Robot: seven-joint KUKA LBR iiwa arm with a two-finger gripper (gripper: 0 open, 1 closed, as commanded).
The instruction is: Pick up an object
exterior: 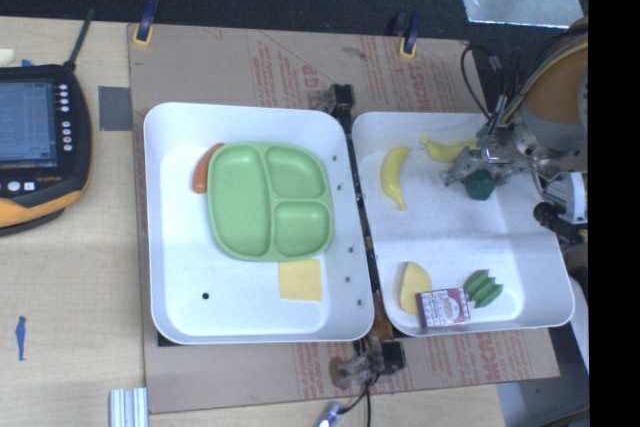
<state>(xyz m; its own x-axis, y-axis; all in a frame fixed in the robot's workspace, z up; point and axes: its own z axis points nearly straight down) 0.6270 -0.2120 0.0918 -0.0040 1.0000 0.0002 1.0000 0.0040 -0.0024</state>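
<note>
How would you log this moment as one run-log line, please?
gripper: low in right bin | at: dark green object | grasp: unclear | banana: untouched

Green divided plate [269, 202], yellow banana [394, 176], white bins [170, 215]

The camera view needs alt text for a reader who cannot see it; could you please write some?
A robot gripper reaches from the right into the right bin, over a dark green object near two yellow bananas. The left bin holds a green divided plate and a yellow square.
</note>
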